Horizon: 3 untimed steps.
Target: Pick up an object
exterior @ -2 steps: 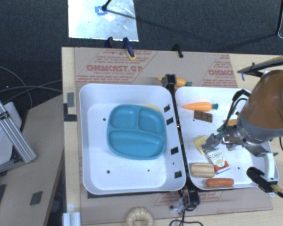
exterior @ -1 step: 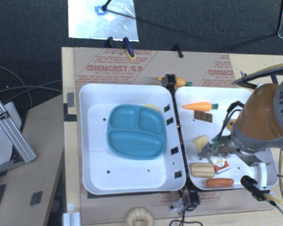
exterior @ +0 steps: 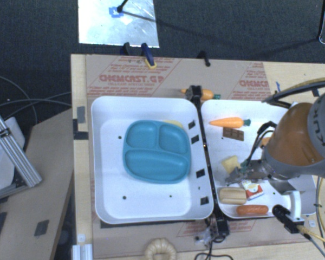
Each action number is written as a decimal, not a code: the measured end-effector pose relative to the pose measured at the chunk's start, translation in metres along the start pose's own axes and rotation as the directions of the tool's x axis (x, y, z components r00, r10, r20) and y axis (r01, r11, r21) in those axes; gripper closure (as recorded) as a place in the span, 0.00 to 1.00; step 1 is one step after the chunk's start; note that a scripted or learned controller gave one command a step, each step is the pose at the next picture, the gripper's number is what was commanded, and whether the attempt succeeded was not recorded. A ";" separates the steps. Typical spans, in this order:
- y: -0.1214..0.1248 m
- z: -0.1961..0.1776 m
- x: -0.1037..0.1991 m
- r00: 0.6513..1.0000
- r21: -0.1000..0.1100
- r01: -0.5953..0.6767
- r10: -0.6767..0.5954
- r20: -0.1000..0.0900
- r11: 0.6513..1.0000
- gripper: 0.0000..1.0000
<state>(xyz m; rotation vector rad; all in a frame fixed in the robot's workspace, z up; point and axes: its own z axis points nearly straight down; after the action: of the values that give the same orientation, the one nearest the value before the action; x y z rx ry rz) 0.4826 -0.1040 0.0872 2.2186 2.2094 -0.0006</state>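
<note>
My gripper [exterior: 236, 174] reaches in from the right over the right bin [exterior: 216, 112], low among the items there. Around it lie a pale yellow wedge [exterior: 230, 162], a tan bread roll [exterior: 232, 195], a small red and white packet [exterior: 253, 190] and a red sausage [exterior: 252, 210]. Farther back in the same bin rest an orange carrot [exterior: 226, 122] and a brown chocolate bar [exterior: 233, 135]. The arm's orange band [exterior: 292, 137] hides the bin's right side. I see nothing held between the fingers.
The left bin [exterior: 105, 145] holds a blue divided plate [exterior: 155, 150] with something yellow at its far edge. A black divider with clips [exterior: 201, 145] runs between the bins. An orange object [exterior: 206, 95] lies behind the bins on the cardboard.
</note>
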 end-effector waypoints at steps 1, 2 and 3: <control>0.004 -0.014 0.000 1.000 -0.010 0.002 -0.002 0.000 1.000 1.00; 0.005 -0.074 -0.008 1.000 0.000 0.007 -0.007 -0.006 1.000 1.00; 0.017 -0.131 -0.013 1.000 -0.001 0.008 -0.008 -0.006 1.000 1.00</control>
<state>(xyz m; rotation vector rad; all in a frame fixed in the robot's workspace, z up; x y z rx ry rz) 0.4983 -0.1160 0.2180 2.2116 2.2213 0.0066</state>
